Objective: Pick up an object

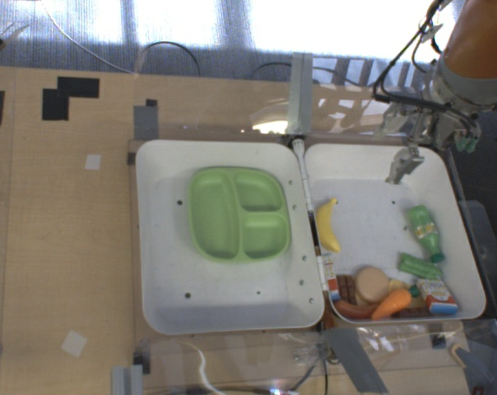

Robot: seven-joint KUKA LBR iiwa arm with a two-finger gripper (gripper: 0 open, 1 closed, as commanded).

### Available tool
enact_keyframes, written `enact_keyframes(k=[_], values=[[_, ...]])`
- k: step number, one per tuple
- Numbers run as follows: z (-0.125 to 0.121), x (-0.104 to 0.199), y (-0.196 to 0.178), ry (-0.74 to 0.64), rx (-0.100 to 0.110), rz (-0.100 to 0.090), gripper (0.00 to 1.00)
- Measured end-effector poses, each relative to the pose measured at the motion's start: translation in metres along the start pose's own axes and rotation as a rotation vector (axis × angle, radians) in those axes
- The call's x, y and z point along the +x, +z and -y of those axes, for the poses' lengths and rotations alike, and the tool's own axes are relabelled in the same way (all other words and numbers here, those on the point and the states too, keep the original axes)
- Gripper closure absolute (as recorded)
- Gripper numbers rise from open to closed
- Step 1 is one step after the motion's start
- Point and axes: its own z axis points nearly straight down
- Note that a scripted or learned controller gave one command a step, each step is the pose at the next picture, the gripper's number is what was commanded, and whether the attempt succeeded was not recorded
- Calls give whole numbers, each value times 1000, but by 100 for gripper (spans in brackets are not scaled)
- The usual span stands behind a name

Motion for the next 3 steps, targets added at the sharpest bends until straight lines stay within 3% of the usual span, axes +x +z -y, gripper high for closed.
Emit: enact_keyframes(k=[1, 2, 3], values=[[91, 40, 92, 39, 1, -8, 0], [105, 7, 195, 148, 3, 7, 0], [103, 4, 182, 140, 4, 16, 100]])
